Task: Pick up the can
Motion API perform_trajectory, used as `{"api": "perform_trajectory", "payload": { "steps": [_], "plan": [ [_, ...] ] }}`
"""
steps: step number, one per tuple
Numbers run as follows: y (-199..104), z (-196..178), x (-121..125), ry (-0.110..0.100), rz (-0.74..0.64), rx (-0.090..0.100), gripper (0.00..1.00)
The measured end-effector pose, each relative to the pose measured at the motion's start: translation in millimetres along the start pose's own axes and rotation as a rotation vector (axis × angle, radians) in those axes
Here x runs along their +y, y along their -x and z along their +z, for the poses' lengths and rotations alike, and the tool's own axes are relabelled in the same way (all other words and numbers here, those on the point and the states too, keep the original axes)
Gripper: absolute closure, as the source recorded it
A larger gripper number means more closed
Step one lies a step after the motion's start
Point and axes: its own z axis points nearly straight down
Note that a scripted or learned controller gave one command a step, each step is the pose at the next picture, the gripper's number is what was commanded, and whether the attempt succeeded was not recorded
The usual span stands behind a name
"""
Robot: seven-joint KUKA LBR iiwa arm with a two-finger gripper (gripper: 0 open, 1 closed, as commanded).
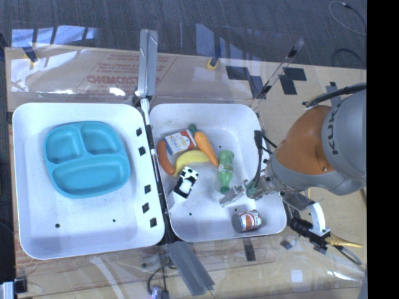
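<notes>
The can lies on its side near the front right corner of the right bin; it is silver with a red and white label. My gripper hangs low over the bin floor just behind the can, beside the lower end of a green bottle. Nothing is between it and the can, and the can rests free on the bin floor. The grey arm with its orange band comes in over the bin's right wall.
The right bin also holds a carrot, a banana, a sausage, a small carton and a black-and-white object. A blue divided plate lies in the left bin.
</notes>
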Motion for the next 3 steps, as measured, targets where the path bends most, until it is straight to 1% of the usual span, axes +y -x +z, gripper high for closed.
{"api": "perform_trajectory", "payload": {
  "steps": [1,2,3],
  "plan": [
    [0,20,-2,-0.002,0.02,0.003,0.0],
    [0,10,-1,-0.003,0.015,0.004,1.0],
    [7,20,18,-0.001,0.116,0.001,1.0]
  ]
}}
